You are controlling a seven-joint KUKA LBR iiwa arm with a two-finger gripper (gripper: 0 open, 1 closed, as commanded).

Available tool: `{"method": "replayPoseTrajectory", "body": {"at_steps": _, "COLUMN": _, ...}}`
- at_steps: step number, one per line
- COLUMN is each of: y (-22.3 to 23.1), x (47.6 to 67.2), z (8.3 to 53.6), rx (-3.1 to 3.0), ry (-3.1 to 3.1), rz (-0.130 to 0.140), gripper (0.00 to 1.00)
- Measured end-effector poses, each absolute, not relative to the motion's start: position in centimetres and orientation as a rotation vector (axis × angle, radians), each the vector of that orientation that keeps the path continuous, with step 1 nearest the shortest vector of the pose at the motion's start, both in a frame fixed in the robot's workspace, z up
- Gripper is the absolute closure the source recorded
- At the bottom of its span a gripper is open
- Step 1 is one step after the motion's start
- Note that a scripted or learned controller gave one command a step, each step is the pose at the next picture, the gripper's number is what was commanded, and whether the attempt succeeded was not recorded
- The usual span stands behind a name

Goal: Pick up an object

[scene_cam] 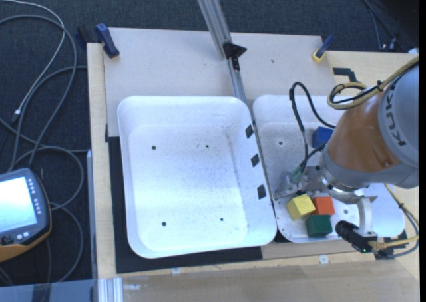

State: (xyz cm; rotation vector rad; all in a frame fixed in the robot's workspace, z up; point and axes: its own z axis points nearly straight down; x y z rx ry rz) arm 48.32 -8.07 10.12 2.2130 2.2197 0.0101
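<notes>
Camera view, bench from above: left bin, white, speckled, no objects in it. Right bin, white, largely covered by the arm. Blocks at its near end: yellow block, orange block, green block, clustered and touching; blue block further back, beside the arm. Gripper low over the cluster, just behind the yellow block; its state I cannot tell. Progress: nothing visibly held; pick judged not yet made.

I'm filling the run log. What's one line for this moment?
arm: over right bin | gripper: hidden | yellow block, orange block, green block: clustered, near edge | blue block: behind arm | held: none seen
</notes>
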Motion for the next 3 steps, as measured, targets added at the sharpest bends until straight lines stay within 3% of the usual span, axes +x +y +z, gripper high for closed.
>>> {"method": "replayPoseTrajectory", "body": {"at_steps": 1, "y": -10.1, "x": 54.1, "z": 10.0, "rx": 2.216, "ry": 2.220, "rz": 0.004, "gripper": 0.00}}
{"method": "replayPoseTrajectory", "body": {"at_steps": 2, "y": -10.0, "x": 53.9, "z": 11.0, "rx": 2.219, "ry": 2.221, "rz": 0.003, "gripper": 1.00}}
{"method": "replayPoseTrajectory", "body": {"at_steps": 3, "y": 0.3, "x": 53.6, "z": 20.4, "rx": 2.208, "ry": 2.231, "rz": 0.012, "gripper": 1.00}}
